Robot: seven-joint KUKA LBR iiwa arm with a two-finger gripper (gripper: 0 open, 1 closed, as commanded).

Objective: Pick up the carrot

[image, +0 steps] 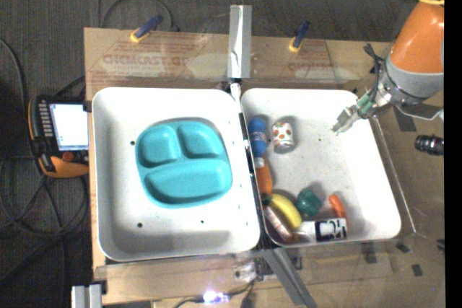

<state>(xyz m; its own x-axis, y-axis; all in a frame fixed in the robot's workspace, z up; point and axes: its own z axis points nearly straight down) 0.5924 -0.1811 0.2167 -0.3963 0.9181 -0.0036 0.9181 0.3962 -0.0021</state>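
Nearest the camera, a cluster of small items crowds the front corner of the right-hand shallow white plastic bin (375, 155): one black-and-white printed box (330, 229), one round yellow toy (284, 210) touching a brownish piece, one dark teal lump (309, 201), and one short orange carrot (337, 204) lying just beside the teal lump, touching the box's upper edge. A second orange piece (264, 177) rests against the bin's left wall, with one blue cylindrical bottle (257, 135) beyond it and one small white can with red spots (282, 135) just beside that. The left-hand white bin (115, 177) carries a single glossy turquoise plastic tray (185, 161) moulded into three compartments. Farther back, the two-finger gripper (348, 119) hangs over the right bin's far right part, well apart from the carrot, nothing between its tips; their spread cannot be made out. Two blue-and-yellow clamps (145, 28) pin the bare wooden table (166, 58) at its far edge.
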